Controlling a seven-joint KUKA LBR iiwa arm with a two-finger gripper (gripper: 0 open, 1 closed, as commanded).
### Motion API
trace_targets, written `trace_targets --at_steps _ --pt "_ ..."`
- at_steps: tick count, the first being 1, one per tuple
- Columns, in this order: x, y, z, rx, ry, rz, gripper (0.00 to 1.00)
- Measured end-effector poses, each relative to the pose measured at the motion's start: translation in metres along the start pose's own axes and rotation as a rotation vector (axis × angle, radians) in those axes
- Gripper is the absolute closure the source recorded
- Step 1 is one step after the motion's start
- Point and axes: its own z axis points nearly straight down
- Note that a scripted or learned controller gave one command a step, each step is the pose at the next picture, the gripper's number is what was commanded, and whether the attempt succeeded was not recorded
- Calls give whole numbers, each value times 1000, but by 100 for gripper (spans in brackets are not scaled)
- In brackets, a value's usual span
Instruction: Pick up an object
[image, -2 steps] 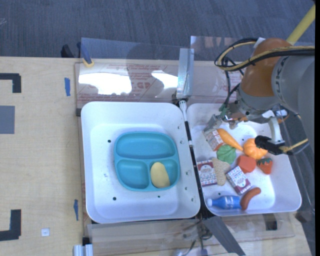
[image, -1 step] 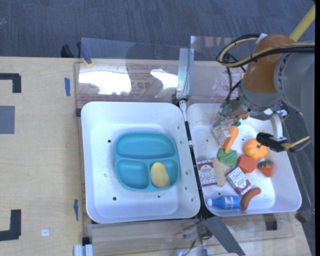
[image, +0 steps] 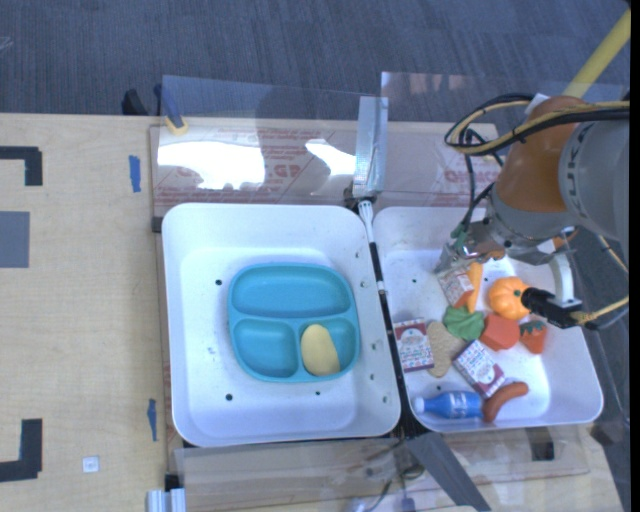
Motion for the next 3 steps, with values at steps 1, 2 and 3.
trace_targets --at_steps 1,2,3 --pt "5 46 1 -2 -7 39 100" --pt "-52 -13 5 -12 -7 -70 100" --pt "-16 30 5 0 -4 -2 100"
